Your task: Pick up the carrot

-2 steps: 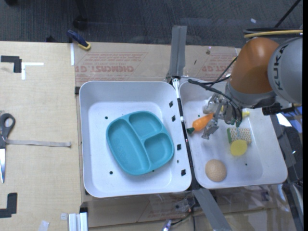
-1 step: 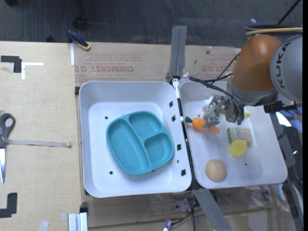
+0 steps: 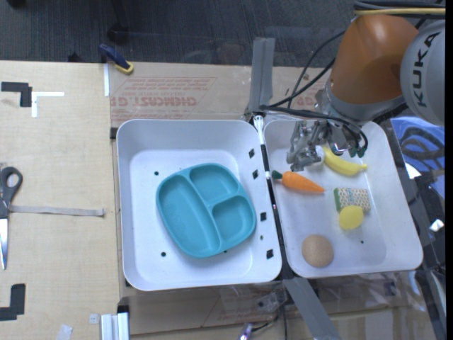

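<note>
While hovering just above carrot [image 3: 302, 183] in right bin [image 3: 396, 211], fingers [image 3: 303, 156] unclear — spread or pressed, cannot tell. Approach step; next: drop, straddle carrot.

A blue divided plate [image 3: 205, 210] sits in the left bin [image 3: 134, 190]; banana [image 3: 345, 164], sponge [image 3: 352, 197], lemon [image 3: 350, 218] and potato [image 3: 318, 251] share the right.

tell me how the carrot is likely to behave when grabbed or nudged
The carrot looks like a smooth toy, so probably stiff and light. Its rounded, tapered body lies flat in the right bin, so a nudge may roll or pivot it. The taper could let it slip from the gripper.
</note>
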Controlling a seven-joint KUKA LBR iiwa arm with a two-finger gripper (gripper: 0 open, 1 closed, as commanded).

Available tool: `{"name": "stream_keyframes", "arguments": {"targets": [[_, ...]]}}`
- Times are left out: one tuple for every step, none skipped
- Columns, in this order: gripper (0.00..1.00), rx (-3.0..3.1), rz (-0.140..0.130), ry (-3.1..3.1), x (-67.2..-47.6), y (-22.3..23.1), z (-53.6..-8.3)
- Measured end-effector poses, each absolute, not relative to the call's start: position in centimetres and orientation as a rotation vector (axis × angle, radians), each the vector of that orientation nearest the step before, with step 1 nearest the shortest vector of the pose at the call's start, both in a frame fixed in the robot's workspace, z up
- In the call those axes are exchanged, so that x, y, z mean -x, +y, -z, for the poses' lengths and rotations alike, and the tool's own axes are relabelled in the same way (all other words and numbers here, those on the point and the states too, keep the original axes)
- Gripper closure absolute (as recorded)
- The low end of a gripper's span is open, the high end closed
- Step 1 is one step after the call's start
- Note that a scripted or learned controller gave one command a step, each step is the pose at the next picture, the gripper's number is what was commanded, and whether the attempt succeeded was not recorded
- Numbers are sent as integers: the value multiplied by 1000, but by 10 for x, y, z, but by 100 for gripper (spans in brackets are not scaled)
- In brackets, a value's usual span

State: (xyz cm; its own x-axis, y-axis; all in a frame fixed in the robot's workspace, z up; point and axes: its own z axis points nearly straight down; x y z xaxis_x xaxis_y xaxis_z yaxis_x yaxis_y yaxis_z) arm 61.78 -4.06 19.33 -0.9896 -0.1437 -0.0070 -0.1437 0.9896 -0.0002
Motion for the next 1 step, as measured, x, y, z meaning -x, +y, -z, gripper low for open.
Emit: {"name": "stream_keyframes", "arguments": {"targets": [[100, 376, 0, 3117, -505, -39, -192]]}}
